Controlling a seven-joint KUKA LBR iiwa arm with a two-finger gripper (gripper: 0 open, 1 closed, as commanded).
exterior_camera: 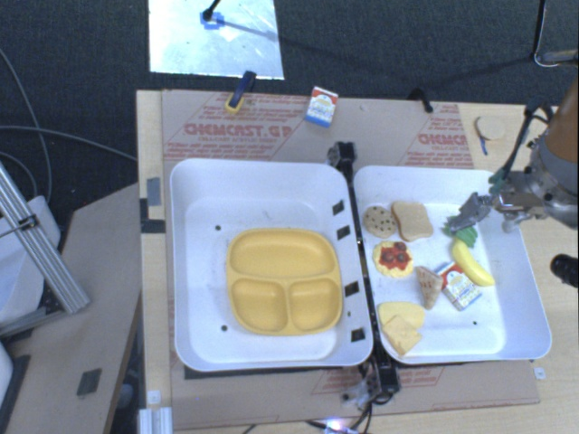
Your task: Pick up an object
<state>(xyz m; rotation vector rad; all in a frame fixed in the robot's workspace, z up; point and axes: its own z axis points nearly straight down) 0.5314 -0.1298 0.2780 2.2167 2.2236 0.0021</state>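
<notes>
The right bin (529, 307) holds several toy foods: a cookie (378, 221), a slice of toast (412, 220), a small pizza (394, 259), a banana (472, 263), a green piece (467, 237), a red and white carton (460, 286), a brown wedge (429, 287) and a yellow cheese wedge (402, 325). My gripper (468, 215) hangs over the bin's upper right part, just above the green piece and the top end of the banana. The arm reaches in from the right edge. Nothing is visibly held.
The left bin (194, 242) holds a yellow divided tray (283, 278). Behind the bins, a small blue and white box (321, 107) and a blue and yellow tool (240, 91) lie on the cardboard. A black divider (353, 242) separates the bins.
</notes>
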